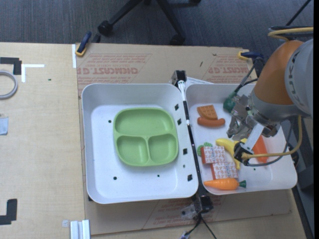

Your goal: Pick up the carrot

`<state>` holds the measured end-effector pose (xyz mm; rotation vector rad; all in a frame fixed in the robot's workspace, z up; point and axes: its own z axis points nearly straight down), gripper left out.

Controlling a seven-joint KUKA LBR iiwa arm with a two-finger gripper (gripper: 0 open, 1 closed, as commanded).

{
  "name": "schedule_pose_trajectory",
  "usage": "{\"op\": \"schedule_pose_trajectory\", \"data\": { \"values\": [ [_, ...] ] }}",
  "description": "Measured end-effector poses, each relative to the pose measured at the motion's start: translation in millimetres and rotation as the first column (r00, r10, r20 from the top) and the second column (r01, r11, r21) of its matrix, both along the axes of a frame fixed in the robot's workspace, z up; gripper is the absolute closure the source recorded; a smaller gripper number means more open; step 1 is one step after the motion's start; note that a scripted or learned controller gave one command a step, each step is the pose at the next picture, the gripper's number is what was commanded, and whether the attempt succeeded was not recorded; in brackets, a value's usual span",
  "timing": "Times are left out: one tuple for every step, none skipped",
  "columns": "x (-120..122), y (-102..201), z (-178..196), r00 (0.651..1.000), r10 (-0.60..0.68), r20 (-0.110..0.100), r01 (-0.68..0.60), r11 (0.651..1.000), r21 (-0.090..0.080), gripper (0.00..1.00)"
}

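Tool point(238, 128) over the right bin point(279, 176) — carrot point(222, 183) lies apart from it

I see the carrot at the bin's near edge, just near of the red-and-white boxes point(219, 161). The tool sits farther back, right of the banana point(227, 145) — whether it is open or closed I cannot tell.
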<state>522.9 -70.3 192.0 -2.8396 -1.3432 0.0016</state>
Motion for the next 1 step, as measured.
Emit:
{"op": "schedule_pose_trajectory", "data": {
  "values": [
    [-29.3,30.1,-0.1,0.996,0.087,-0.001,-0.087,0.996,0.001,1.00]
  ]
}}
